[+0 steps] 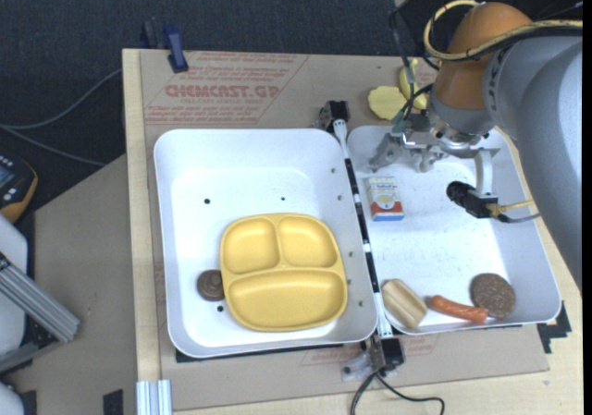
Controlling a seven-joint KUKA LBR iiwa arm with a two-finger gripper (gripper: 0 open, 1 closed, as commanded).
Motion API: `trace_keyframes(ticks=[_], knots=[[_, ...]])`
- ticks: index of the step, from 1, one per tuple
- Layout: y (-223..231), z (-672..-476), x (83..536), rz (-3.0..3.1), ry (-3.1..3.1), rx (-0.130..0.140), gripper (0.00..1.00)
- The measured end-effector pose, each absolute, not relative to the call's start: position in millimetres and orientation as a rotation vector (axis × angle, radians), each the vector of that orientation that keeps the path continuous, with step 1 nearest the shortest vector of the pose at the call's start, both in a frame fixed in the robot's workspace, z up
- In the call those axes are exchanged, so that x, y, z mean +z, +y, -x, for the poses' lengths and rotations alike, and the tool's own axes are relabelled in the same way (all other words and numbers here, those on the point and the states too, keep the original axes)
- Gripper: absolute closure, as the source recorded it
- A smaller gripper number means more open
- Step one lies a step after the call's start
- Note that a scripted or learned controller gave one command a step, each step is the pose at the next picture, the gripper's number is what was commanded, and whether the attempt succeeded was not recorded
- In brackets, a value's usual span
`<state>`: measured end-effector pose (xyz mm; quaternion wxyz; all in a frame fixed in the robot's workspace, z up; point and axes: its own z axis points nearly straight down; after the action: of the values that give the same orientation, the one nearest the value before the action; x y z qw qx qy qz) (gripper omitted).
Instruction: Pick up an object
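Observation:
In the right bin (518,247) lie a small white and red box (386,198), a tan bread-like piece (403,302), an orange carrot-like stick (457,310) and a brown round disc (492,294). The left bin (185,182) holds a yellow divided plate (281,271) with a small brown disc (211,285) at its left side. My gripper (405,155) hangs over the far left corner of the right bin, just beyond the box. Its fingers are spread open with nothing between them.
A yellow object (387,101) lies on the bench behind the right bin, close to the wrist. A blue clip (174,48) sits at the board's far left corner. The bins meet along a black-clipped seam (356,210).

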<state>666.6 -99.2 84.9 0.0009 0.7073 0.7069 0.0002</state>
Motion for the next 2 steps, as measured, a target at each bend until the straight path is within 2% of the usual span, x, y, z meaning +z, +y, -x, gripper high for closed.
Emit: trace_keyframes(ticks=[2], knots=[[-92.2, -666.6, 84.9, -2.221, 2.222, 0.000, 0.00]])
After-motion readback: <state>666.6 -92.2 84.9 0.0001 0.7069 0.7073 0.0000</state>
